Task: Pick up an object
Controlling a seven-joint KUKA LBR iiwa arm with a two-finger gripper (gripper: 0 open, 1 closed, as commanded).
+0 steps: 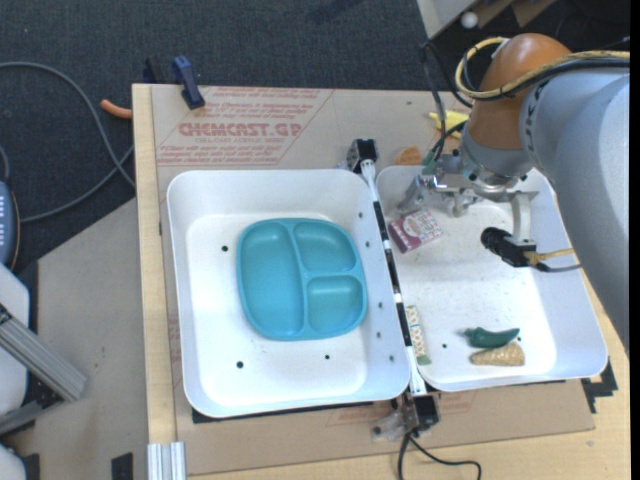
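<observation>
My gripper hangs over the far left part of the right bin, under the orange band of the arm. Just below it and slightly to the left, a small pink and white packet rests near the bin's left wall, very close to the gripper's tip. I cannot tell whether the two touch. A dark green piece and a tan cone-shaped piece lie together at the near side of the right bin, far from the gripper.
A teal divided plate lies in the middle of the left bin. A thin patterned strip rests by the wall between the bins. Something yellow and an orange bit lie behind the right bin.
</observation>
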